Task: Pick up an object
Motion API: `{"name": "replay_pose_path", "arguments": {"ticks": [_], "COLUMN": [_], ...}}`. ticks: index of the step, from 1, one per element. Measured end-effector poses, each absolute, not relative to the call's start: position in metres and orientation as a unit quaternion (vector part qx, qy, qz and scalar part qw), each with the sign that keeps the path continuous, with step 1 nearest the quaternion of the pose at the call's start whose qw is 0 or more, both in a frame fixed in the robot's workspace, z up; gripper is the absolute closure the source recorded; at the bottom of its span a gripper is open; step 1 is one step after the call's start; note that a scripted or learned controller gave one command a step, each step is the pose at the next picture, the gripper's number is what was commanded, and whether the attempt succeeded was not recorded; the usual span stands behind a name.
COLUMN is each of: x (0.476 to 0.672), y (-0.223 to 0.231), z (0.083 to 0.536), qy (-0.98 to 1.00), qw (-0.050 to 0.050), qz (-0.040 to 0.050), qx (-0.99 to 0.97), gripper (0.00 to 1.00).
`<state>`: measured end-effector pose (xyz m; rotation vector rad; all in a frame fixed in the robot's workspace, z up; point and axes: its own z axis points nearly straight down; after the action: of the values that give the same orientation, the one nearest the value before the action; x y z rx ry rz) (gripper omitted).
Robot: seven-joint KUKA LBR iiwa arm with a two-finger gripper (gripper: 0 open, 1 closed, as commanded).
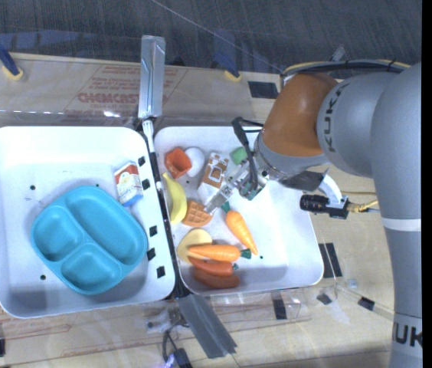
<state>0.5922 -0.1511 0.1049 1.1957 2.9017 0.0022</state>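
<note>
While the arm reaches in from the right, its orange band bent over the far right corner of the right bin, the gripper hangs low over that bin's middle, among the toy food. Whether its fingers are spread or pressed together I cannot tell; the metal parts blur into the things below, and nothing is plainly seen between them.

Just beside the gripper's tip, toward the bin's left wall, lies a waffle piece, and left of that a banana runs along the wall. A small box lies just behind the gripper, with an orange cup and a white ball nearer the far left corner. A carrot lies slanted just in front of the gripper. Near the front edge a second carrot rests across a red sausage, with an apple slice touching them on the left.

A blue tray with three compartments sits in the left bin, toward its front. A small carton stands close to that bin's right wall, just beyond the tray.
</note>
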Motion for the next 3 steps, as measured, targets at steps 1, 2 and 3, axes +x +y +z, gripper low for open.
{"name": "replay_pose_path", "arguments": {"ticks": [1,2,3], "x": [0.631,0.613,0.603], "y": [-0.138,-0.158,-0.1], "z": [0.097,0.111,0.111], "qy": [0.894,0.94,0.901], "qw": [-0.02,0.0,-0.002], "qz": [-0.0105,-0.0005,-0.0008], "qx": [0.447,0.341,0.433], "gripper": [0.0,0.0,0.0]}}
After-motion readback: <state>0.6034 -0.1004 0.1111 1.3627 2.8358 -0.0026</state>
